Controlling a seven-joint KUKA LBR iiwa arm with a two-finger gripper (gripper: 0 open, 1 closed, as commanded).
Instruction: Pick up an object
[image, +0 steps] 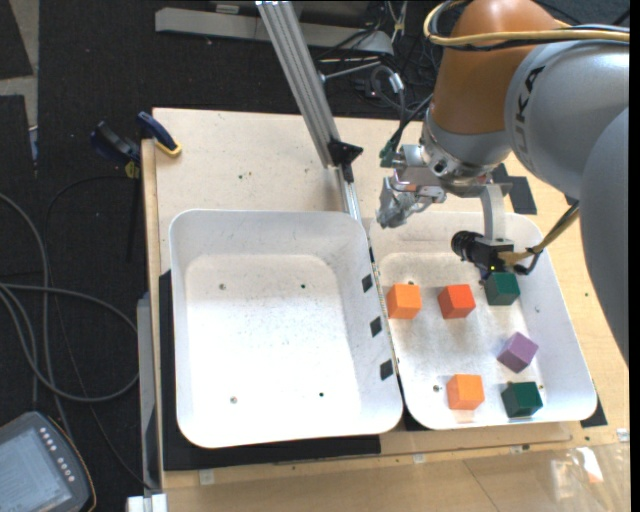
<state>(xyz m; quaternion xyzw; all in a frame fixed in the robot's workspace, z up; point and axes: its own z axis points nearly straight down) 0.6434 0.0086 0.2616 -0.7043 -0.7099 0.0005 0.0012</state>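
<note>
**Desk:** Where is the hand?

**Photographer:** The hand (402, 208) hangs above the far edge of the right bin (570, 345), near the seam with the left bin (200, 250). Whether it is clenched or released cannot be told from this angle; nothing is seen between its tips.

**Desk:** And the objects?

**Photographer:** Six blocks lie in the right bin. An orange block (405, 300) and a red-orange block (456, 301) sit side by side, a dark green block (502, 289) just beyond them. Nearer the camera: a purple block (518, 351), a second orange block (465, 391) and a second green block (522, 398). All rest apart from the hand, on the pale worktop (250, 150).
</note>
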